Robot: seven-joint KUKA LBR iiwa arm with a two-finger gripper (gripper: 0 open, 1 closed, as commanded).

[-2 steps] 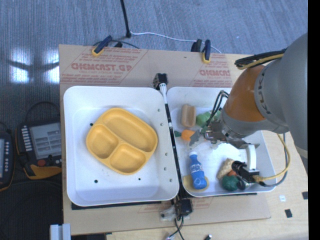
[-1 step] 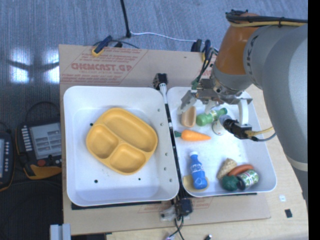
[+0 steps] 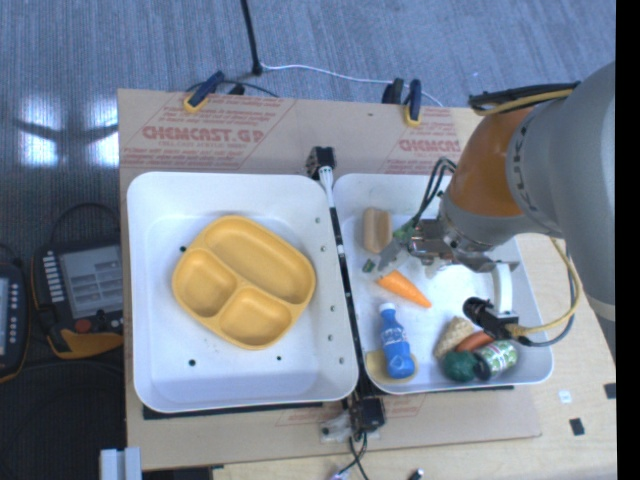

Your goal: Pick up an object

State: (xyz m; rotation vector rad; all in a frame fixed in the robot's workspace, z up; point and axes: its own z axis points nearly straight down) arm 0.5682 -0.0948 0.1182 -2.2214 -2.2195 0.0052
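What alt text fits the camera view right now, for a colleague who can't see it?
The grey arm's claw hangs low over the right white bin, between a tan bread-like roll and an orange toy carrot. Nearer the camera lie a blue plastic bottle and other small toys. The left white bin holds a yellow divided plastic plate.

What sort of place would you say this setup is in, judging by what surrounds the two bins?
Most likely a robotics lab. The two white bins sit on a cardboard-covered bench held by clamps. Cables run over grey carpet, and a handheld control pendant lies beside the bench. The bins hold toy items like a carrot.
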